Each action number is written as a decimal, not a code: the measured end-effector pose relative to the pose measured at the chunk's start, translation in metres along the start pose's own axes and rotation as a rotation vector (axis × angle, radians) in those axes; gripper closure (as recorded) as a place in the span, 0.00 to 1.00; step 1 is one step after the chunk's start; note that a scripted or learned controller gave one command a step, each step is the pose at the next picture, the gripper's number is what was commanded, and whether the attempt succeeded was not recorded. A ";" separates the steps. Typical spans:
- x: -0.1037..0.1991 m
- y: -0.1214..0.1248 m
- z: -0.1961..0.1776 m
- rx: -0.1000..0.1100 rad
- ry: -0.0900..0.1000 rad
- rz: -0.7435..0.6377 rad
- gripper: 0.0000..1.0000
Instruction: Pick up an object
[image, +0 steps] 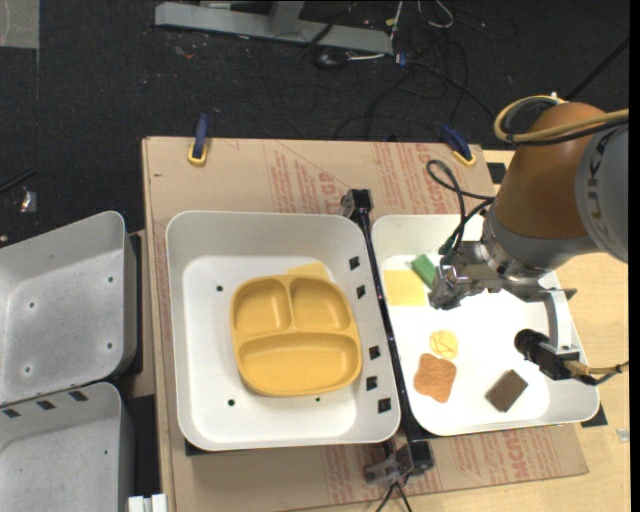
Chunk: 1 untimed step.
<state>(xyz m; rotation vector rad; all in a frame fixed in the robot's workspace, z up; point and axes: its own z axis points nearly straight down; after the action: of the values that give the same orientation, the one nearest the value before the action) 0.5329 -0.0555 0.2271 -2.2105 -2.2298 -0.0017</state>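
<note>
Two bins side by side, with the gripper (447, 292) over the right bin (570, 405).

We see the gripper low over the upper left part of the right bin. Just to its left in the view lies a flat square piece (404, 287), and a small block (424, 268) sits just behind and left of it, beside that piece. Below the gripper lies a small round piece (443, 344), with a ridged piece (435, 378) just below that. Lower and to the right lies a flat block (507, 390). Well to the left, past the divider, the left bin (200, 400) holds a divided tray (296, 334) in its middle.
</note>
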 end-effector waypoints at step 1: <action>0.050 -0.006 0.007 0.001 0.000 0.001 1.00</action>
<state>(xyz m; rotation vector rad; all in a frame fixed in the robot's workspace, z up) 0.5262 -0.0056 0.2199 -2.2116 -2.2282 -0.0004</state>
